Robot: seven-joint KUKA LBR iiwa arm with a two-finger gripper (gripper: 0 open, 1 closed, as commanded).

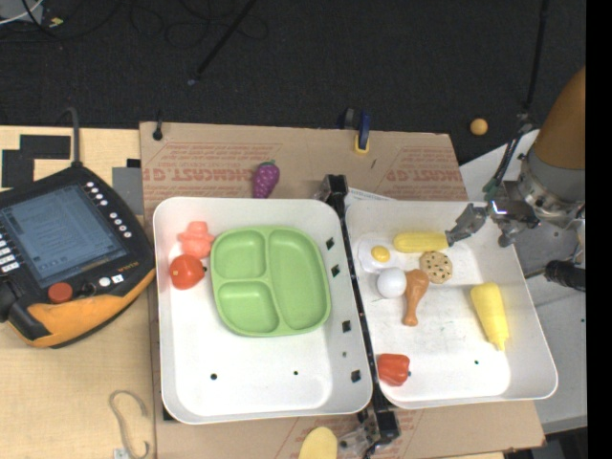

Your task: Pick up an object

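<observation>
The arm entered from the right, and its jaws hovered at the upper edge of the right bin; whether the jaws were released or clenched could not be determined, and no object was visible between them; the yellow banana-shaped piece lay in the right bin just beside the jaws, to their lower left; the round cookie lay below that piece, touching the drumstick; the fried egg and the white ball lay near the bin's left wall; the corn cob lay apart toward the right side, and the red pepper rested at the lower left corner; the left bin held a green divided plate, with a tomato and a pink piece to its left; a purple item lay on the cardboard behind the bins; a teach pendant lay on the desk at the left
</observation>
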